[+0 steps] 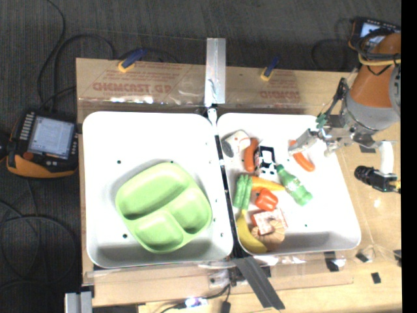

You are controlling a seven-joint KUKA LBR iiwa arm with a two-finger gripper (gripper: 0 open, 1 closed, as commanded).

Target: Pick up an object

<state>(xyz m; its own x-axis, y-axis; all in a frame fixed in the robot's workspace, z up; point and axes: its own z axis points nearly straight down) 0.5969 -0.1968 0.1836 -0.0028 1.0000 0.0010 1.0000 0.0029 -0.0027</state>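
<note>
- A small orange carrot-like toy (303,161) is sitting just under the gripper (311,143), in the upper right part of the right bin (326,233), apart from the other toys.
- I cannot tell whether it is lying on the bin floor or hanging a little above it, and I cannot tell whether the fingers are apart or together.
- The other toys are crowding the left side of this bin: a green bottle (293,185), a green cucumber-like piece (242,191), a banana (247,235) and a sausage-like piece (250,154).
- The left bin (98,175) is holding a green divided plate (164,205).
- The arm (374,90) is reaching in from the right.
- To my judgement, the grasping step is going on now; the next move is calling for a firm closing on the orange toy and a straight lift.
</note>
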